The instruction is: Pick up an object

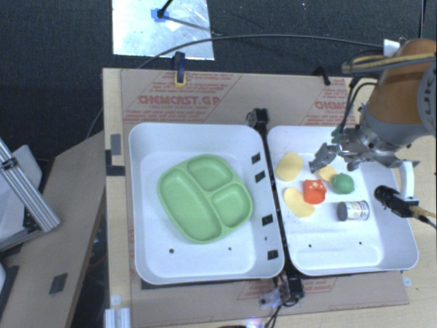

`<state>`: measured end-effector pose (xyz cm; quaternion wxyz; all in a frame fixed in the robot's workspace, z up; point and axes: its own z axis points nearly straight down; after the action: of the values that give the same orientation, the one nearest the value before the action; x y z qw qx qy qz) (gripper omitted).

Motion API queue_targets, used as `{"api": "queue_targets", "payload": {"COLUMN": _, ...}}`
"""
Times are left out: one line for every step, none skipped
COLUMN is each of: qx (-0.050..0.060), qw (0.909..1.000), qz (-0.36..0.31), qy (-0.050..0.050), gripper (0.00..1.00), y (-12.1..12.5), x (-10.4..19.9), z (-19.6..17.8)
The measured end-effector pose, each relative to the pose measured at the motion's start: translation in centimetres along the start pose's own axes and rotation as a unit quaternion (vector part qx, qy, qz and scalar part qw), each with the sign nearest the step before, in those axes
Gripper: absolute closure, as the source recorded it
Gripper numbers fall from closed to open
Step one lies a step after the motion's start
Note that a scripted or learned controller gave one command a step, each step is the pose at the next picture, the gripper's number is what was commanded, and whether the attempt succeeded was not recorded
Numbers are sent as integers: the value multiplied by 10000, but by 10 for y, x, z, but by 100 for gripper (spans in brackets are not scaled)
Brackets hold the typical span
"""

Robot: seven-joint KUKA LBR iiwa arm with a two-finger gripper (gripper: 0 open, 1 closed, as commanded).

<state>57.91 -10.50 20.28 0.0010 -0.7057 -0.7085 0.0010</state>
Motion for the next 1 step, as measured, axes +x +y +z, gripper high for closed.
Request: {"api": "queue_targets", "payload": {"qx": 25, "qw": 10000, "qz": 14, "qy": 5, "gripper": 0, "y": -4, "x": -6, "z": 63}}
